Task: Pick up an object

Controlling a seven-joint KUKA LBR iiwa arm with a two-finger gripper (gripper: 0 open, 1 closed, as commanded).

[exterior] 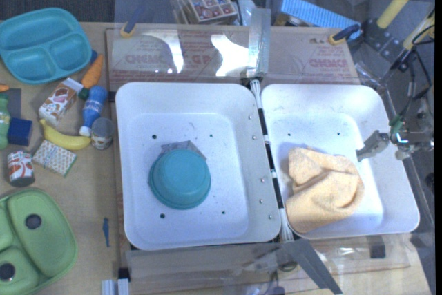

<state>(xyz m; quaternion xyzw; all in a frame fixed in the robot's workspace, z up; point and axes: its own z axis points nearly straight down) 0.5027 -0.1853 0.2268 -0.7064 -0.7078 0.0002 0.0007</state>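
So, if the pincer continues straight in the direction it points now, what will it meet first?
Probably the yellow cloth. The pincer sits at the right bin's right side and points left and slightly down in the picture, toward the cloth's upper edge. Its height above the bin is unclear, so it might pass over the cloth.

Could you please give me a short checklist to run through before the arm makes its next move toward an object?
1. Target in the right bin: yellow cloth lies there, ok.
2. Cloth unobstructed from above: ok.
3. Pincer over the cloth: at the cloth's right edge, not ok.
4. Pincer opening: cannot tell.
5. Alternative target: teal bowl sits upside down in the left bin, ok.
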